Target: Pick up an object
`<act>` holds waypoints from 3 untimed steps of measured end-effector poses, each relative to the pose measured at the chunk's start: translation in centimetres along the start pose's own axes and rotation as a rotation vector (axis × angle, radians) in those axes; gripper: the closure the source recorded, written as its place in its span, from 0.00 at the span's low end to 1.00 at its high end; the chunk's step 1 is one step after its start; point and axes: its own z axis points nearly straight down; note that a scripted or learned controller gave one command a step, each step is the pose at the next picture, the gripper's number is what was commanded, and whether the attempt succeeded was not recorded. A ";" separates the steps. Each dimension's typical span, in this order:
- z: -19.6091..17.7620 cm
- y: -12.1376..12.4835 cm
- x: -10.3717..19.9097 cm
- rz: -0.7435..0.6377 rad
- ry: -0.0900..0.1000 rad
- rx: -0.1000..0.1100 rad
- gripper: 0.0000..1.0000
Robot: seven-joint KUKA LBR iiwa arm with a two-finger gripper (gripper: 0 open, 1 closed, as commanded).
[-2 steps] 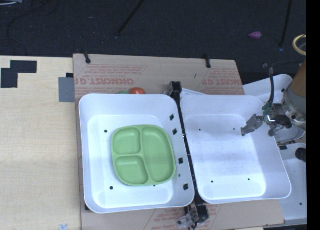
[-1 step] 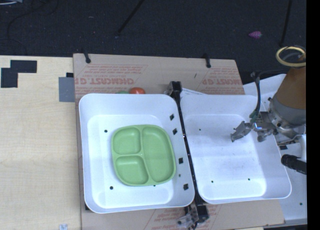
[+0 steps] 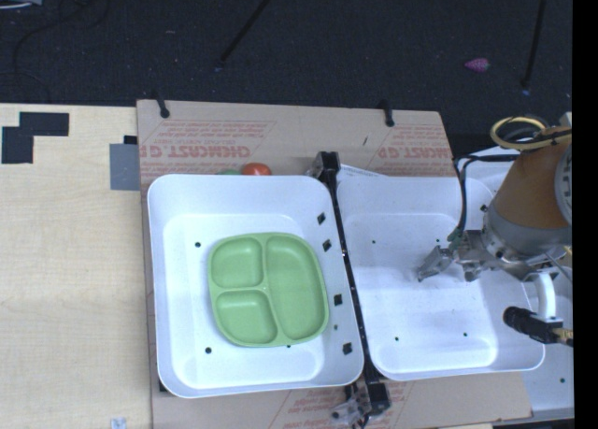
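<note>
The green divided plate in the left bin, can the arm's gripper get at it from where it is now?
Probably yes: the green plate lies uncovered, and the gripper is over the right bin.

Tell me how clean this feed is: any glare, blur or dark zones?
Camera view: even light, white bins bright but not blown out; green plate sharp; gripper soft and slightly blurred; floor beyond the bench is dark, low in detail.

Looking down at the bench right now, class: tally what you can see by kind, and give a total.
White bins: 2 (left, right)
Green divided plates: 1
Small red-orange objects behind the left bin: 1
Robot arms: 1
Total: 5
</note>
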 end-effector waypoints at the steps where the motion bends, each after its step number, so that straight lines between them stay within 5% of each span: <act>1: -1.4 0.1 -0.1 0.003 -0.001 -0.003 1.00; 3: -11.4 -0.5 -0.6 -0.002 -0.003 -0.010 1.00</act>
